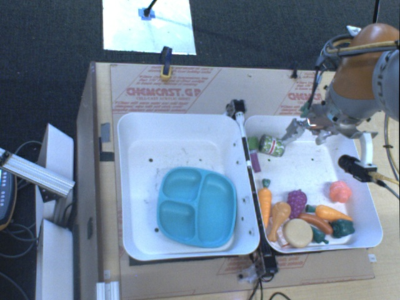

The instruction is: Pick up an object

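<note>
Toys crowd the near edge of the right bin [369, 230]: a pale round disc [297, 232] like a biscuit or bun, a tan pear-shaped piece [279, 215], an orange carrot [265, 203] with a green top, a knobbly purple grape bunch [297, 200], a second carrot-like piece [330, 214], something dark green [341, 229] beside it, and a soft-looking pink lump [340, 192]. All read as smooth moulded plastic, small and rounded, packed touching or nearly so. In the left bin [134, 167] a glossy blue divided plate [197, 207] lies flat with three compartments and nothing else around it.

Farther back in the right bin, a small green can [272, 145] with a label lies on its side near the divider, apart from the cluster.

Farthest off, the gripper [307, 130] hangs over the back of the right bin, just right of the can, under the grey arm with its orange band. Its fingers appear spread with nothing between them.

Judging by this, the step in hand is the approach: no object is picked yet. The can looks the likeliest target, being nearest and isolated. The next move calls for shifting left over it, lining the fingers across its round body, and descending; being a smooth cylinder on its side, it may roll or slip away.
</note>
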Controlling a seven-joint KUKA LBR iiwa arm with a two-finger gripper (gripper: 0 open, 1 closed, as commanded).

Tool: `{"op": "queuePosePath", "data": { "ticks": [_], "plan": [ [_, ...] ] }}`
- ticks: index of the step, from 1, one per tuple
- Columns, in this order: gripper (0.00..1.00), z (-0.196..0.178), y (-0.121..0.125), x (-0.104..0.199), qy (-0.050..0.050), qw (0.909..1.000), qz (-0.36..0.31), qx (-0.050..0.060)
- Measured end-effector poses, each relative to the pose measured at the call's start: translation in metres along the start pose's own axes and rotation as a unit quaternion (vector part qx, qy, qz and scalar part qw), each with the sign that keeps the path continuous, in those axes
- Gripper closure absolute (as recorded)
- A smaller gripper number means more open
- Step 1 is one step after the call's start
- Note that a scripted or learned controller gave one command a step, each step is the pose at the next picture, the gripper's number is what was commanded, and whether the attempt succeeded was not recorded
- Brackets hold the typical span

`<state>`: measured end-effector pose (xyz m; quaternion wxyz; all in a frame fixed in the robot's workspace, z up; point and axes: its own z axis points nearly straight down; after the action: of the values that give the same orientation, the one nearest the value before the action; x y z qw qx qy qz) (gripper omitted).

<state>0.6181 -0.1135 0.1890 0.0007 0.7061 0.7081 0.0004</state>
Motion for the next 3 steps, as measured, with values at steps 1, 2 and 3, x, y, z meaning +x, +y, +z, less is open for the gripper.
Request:
{"op": "queuePosePath", "data": {
  "ticks": [1, 2, 3],
  "plan": [
    [0.00, 0.051, -0.072, -0.007, 0.000, 1.0000, 0.001, 0.001],
    [0.00, 0.075, -0.118, 0.004, 0.000, 1.0000, 0.001, 0.000],
    [0.00, 0.103, -0.130, 0.015, -0.003, 1.0000, 0.003, -0.003]
  ]
}}
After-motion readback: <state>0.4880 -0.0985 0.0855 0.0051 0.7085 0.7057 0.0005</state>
